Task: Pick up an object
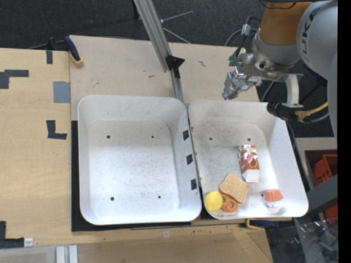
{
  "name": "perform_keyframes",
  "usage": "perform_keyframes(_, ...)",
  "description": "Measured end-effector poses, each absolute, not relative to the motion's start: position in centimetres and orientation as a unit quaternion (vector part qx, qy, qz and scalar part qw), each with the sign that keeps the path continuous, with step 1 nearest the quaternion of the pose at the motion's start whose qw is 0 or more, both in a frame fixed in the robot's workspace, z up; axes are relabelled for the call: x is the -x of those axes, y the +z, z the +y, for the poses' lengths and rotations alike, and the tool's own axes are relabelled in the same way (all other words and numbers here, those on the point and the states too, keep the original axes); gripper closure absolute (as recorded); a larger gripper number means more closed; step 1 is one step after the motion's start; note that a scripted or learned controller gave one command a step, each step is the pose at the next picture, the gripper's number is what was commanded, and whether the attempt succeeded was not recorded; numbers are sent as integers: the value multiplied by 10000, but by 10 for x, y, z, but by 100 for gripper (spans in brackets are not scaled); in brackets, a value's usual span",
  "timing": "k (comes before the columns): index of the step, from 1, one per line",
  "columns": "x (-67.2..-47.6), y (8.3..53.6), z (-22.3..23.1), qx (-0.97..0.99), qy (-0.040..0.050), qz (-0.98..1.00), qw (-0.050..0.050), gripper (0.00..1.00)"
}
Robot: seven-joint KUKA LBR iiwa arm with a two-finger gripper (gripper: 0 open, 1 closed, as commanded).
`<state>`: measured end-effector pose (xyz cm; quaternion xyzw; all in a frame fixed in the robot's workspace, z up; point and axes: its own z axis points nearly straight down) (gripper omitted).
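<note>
The right white bin [219, 119] holds several small items near its front edge: a red-and-white carton [249, 163], a slice of toast [234, 188], a yellow lemon [213, 201], an orange pretzel-like ring [229, 205] and a small white bottle with an orange cap [272, 198]. My gripper [232, 89] hangs above the far rim of the right bin, well away from these items. Nothing shows between its fingers.
The left white bin [131, 158] lies beside the right one. A slanted metal pole [156, 32] rises behind the bins, its foot at their shared far corner. A blue-and-yellow clamp [73, 50] sits on the bench at the far left.
</note>
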<state>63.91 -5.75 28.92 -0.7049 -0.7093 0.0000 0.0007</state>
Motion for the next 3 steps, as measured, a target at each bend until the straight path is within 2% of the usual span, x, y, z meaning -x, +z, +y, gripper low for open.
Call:
perform_keyframes(1, -644, 265, -9, 7052, 12, -7090, 15, 100)
perform_keyframes(3, -663, 259, 92, 7051, 2, -7092, 6, 100)
